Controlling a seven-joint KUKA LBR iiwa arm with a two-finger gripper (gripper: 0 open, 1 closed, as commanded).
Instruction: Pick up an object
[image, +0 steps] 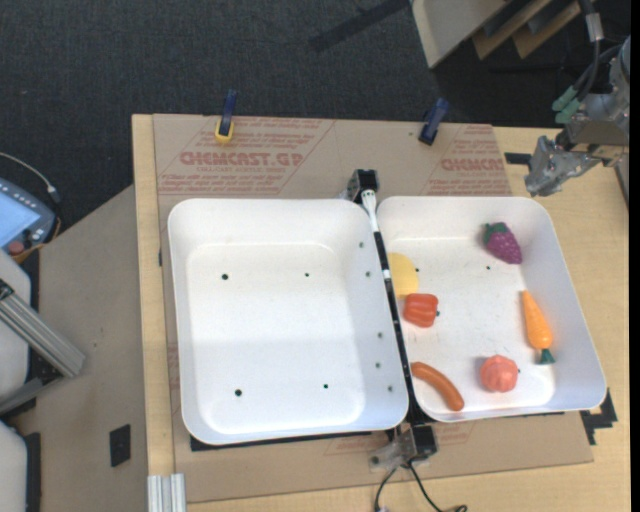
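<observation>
The right bin (570, 300) holds several toy foods. A purple bunch of grapes (503, 243) lies at its far right corner and an orange carrot (537, 322) runs along its right side. A red pepper (421, 309) and a yellow piece (402, 272) sit by the divider. An orange sausage (438, 385) and a pink-red strawberry (499, 373) lie near the front. My gripper (550, 172) hangs high beyond the bin's far right corner, apart from every object, with nothing seen in it.
The left bin (190, 300) stands beside the right one, joined by a black clip strip (378, 260). Both rest on a cardboard sheet (300, 150) held by a yellow clamp (226, 125) and a blue clamp (434, 120).
</observation>
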